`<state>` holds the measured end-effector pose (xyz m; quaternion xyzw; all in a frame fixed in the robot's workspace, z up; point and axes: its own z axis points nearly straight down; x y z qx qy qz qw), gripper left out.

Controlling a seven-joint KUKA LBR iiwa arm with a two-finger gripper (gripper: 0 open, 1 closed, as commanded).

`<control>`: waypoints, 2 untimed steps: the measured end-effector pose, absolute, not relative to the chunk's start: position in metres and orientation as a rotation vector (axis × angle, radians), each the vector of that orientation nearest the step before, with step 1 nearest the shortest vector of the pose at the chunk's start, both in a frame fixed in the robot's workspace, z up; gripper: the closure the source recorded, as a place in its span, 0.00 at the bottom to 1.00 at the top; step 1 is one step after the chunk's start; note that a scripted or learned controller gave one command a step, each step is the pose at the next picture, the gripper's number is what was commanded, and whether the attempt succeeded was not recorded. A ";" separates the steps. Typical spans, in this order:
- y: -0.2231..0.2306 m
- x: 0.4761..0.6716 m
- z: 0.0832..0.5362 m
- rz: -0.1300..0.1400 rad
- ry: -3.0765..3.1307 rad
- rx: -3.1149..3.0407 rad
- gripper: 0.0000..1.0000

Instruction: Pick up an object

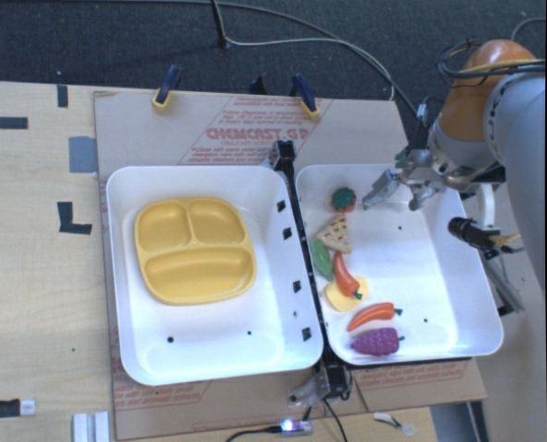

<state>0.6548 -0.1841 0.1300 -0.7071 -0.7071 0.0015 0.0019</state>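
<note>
Two shallow white bins sit side by side on the surface. The left bin carries a yellow divided plate lying flat toward its far-left part. The right bin holds a cluster of toy foods along its left side: a small dark green and red round piece at the far end, a tan wedge just nearer, then a green piece beside the dividing wall, a red pepper lying partly over a pale yellow piece, an orange-red carrot shape, and a purple grape bunch closest to the near rim. The tool hangs over the far part of the right bin, to the right of the round green and red piece and apart from it. Its two fingers are spread, one pointing left toward that piece, the other toward the bin's right side, with nothing between them. The grey arm with its orange band reaches in from the right.
</note>
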 end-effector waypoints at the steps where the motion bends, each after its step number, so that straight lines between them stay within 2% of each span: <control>1: -0.184 0.655 0.083 0.002 -2.222 -2.220 0.00; 2: -0.184 0.656 0.097 -0.001 -2.225 -2.222 1.00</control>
